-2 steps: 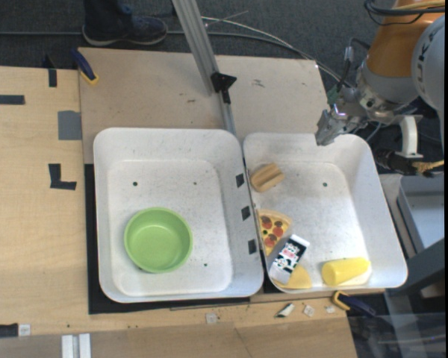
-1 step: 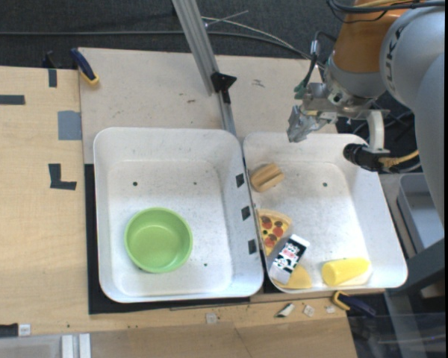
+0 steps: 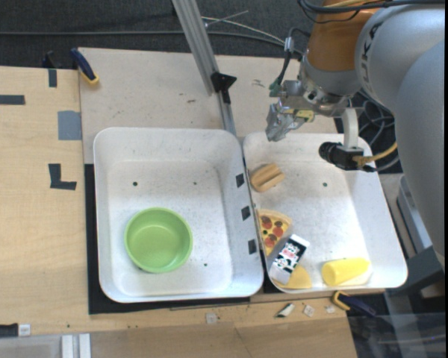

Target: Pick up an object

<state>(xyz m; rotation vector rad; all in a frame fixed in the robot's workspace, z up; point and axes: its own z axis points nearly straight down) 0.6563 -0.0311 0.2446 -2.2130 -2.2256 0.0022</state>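
Plainly my pincer [image 3: 278,130] hangs above the right bin's [image 3: 373,200] far rim, whether open or closed I cannot tell, carrying nothing visible, with the bread roll [image 3: 266,176] just below it unpicked.

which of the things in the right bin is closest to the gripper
The tan bread-like piece at the bin's far left, just below the gripper. The pizza slice, black-and-white carton and yellow block lie nearer the front edge.

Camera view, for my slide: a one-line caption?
Grey KUKA gripper above right white bin, near tan bread-like toy.
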